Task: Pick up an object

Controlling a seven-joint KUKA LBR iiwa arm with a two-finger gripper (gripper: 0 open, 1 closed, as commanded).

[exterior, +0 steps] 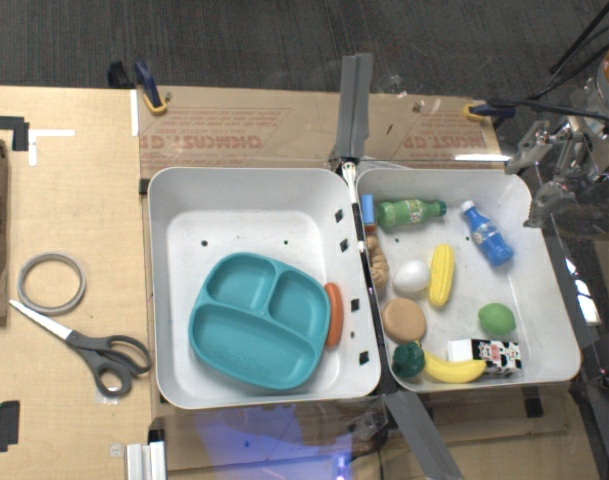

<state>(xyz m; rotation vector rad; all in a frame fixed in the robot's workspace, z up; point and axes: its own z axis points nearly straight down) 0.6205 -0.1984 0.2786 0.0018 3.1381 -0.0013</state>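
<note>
Your left bin (174,218): teal tray (259,318), with an orange carrot (334,313) touching its right edge.

Your right bin (544,268): green bottle (410,212) and blue bottle (485,234) along the far side; egg (411,277) beside the corn (441,274) mid-bin; bun (404,319), broccoli (408,359), banana (452,369), carton (495,354) and lime (496,318) toward the near side.

Your gripper (559,163) sits over the right bin's far right corner, well apart from every item. Whether it is apart or together you cannot tell.

Bench, left: scissors (89,348), tape roll (51,281).
</note>
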